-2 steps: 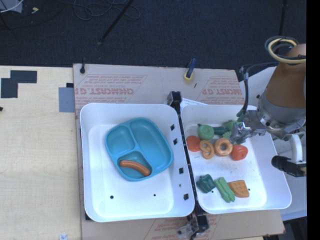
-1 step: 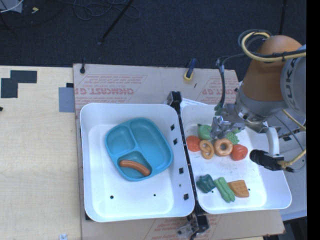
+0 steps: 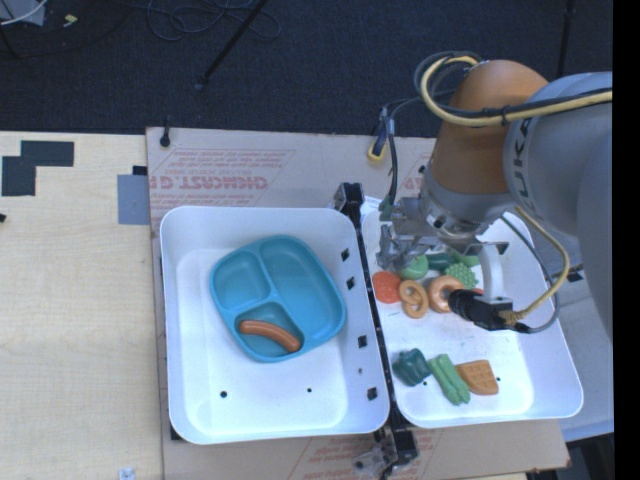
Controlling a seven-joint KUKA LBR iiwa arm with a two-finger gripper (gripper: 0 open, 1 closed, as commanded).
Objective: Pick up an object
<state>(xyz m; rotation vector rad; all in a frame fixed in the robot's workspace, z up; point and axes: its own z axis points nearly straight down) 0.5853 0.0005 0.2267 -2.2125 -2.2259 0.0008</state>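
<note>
Red mirrored print on the cardboard (image 3: 225,176) is unreadable. The arm (image 3: 500,148) bends down at right centre; gripper (image 3: 405,253) state unclear, I cannot tell.

A pale wooden bench top (image 3: 70,308) spreads left. Beyond it, dark carpeted floor (image 3: 300,58) carries loose black cables (image 3: 200,8).

A flattened cardboard sheet (image 3: 230,173) is lying under both bins on the pale wooden worktop (image 3: 70,308), while black cables (image 3: 200,8) are trailing across the dark floor (image 3: 330,58).
</note>
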